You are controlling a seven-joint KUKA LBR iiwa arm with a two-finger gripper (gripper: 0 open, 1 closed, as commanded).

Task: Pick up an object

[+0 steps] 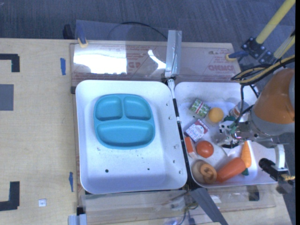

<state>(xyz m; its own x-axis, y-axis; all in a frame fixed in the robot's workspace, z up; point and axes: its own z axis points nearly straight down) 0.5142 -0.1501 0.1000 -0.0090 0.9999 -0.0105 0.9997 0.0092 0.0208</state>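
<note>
At the lower right of the frame, a carrot (231, 169) lies in the right bin (213, 90). Above it the gripper (228, 131) hangs near a tomato (205, 148); its opening I cannot tell. Further left, a blue plate (124, 121) fills the left bin (86, 139).

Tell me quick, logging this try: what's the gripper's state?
Two-finger gripper: low in the right white bin among the toy food; open or closed cannot be told.
</note>
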